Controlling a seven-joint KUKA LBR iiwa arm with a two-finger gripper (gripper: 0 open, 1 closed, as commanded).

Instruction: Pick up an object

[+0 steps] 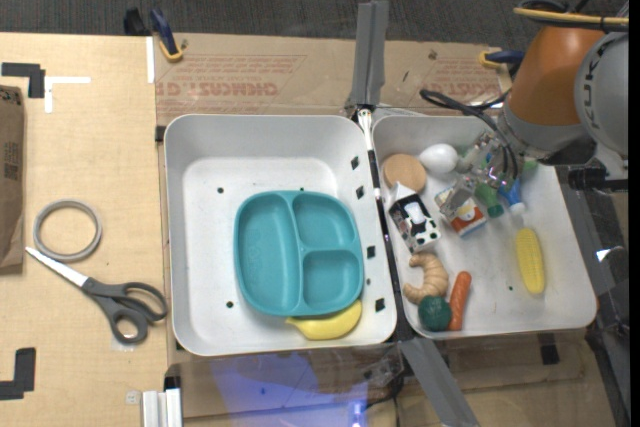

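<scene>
My gripper [468,192] reaches down into the right bin [570,315] from the upper right, under the orange-banded wrist [560,75]. It hangs over a cluster of small items: a red and white box [470,218] and a green and blue piece [499,194]. Whether it touches them I cannot tell. Close by on the left lie a white egg [438,158], a tan round piece [404,170] and a black and white cow toy [415,221]. A yellow corn cob [529,261] lies to the right. At the front sit a tan croissant [428,275], a carrot [459,299] and a green piece [435,313].
The left bin [190,165] holds a teal divided plate [298,251] with a yellow banana [328,323] poking out beneath its front edge. On the bench at the left lie scissors [105,295] and a tape ring [67,229]. A grey divider bar [369,55] runs behind the bins.
</scene>
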